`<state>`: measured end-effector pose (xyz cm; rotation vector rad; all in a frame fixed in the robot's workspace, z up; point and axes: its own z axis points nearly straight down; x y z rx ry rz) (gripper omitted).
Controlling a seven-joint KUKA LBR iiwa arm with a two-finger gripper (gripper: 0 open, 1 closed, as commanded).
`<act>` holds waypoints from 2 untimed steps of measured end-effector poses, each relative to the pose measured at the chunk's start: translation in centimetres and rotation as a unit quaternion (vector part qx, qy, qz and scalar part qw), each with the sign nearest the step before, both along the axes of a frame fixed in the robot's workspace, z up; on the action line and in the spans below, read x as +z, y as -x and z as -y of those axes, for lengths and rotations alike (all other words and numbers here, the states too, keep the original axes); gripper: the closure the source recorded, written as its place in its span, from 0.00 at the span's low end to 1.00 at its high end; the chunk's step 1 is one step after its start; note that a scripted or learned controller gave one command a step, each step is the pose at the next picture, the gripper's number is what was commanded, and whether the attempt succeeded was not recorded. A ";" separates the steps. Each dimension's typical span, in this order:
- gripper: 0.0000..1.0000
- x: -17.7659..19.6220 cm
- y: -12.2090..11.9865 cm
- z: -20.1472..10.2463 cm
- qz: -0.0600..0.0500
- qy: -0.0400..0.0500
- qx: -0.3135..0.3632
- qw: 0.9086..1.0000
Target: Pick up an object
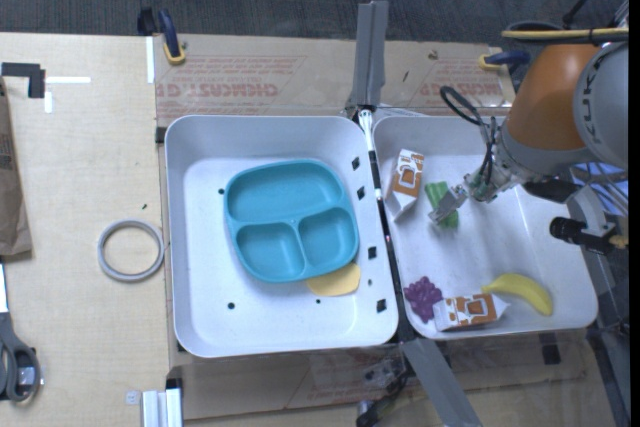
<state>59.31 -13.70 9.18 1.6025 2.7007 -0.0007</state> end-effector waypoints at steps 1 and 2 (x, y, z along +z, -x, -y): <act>1.00 0.9 0.0 0.2 0.001 0.000 -0.002 1.000; 1.00 16.6 5.0 -6.0 -0.001 0.000 -0.135 0.991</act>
